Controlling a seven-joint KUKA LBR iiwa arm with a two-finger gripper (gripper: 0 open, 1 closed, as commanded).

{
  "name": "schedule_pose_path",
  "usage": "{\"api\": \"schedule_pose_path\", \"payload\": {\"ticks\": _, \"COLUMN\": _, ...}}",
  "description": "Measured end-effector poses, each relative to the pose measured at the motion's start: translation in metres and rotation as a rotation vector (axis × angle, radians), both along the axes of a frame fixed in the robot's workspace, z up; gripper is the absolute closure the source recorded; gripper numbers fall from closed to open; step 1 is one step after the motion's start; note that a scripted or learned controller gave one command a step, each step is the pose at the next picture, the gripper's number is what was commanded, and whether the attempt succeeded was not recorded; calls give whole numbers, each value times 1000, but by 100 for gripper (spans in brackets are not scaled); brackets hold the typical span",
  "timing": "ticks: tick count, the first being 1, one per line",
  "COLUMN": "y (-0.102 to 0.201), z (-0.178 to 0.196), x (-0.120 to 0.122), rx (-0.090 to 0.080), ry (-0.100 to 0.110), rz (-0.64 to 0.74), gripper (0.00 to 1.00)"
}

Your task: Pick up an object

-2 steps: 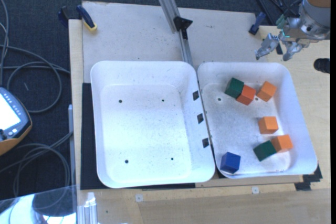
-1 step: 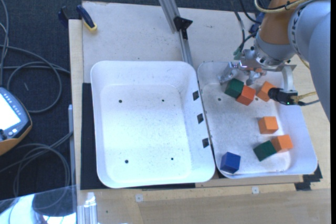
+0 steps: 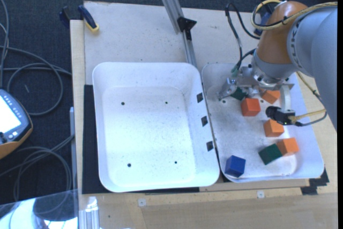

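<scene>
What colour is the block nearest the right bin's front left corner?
Blue block, seen clearly in the camera view.

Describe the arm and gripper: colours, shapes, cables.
The arm is thick, rounded and grey, with a glossy orange band above the wrist. Black and yellow cables loop behind it. The gripper is small, metallic and silver-grey, with dark parts.

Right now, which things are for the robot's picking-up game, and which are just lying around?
For the job:
gripper
orange blocks
green block
blue block
right bin

Just lying about:
left bin
yellow-handled clamp
floor cables
</scene>
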State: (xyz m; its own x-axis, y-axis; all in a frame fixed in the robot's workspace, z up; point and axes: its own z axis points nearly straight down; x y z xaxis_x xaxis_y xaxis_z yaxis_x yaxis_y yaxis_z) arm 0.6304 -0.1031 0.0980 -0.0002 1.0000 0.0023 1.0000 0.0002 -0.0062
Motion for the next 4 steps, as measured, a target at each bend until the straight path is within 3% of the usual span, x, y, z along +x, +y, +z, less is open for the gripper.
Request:
{"api": "schedule_pose_path", "payload": {"ticks": 1, "y": -25, "z": 2, "x": 26, "rx": -4, "ry": -10, "rz": -1, "gripper": 0}}
{"api": "schedule_pose_path", "payload": {"ticks": 2, "y": -19, "z": 1, "x": -61, "rx": 0, "ry": 1, "rz": -2, "gripper": 0}}
{"api": "schedule_pose_path", "payload": {"ticks": 3, "y": -18, "z": 13, "x": -58, "rx": -1, "ry": -8, "rz": 0, "gripper": 100}}
{"api": "schedule_pose_path", "payload": {"ticks": 4, "y": -27, "z": 38, "x": -55, "rx": -3, "ry": -10, "rz": 0, "gripper": 100}}
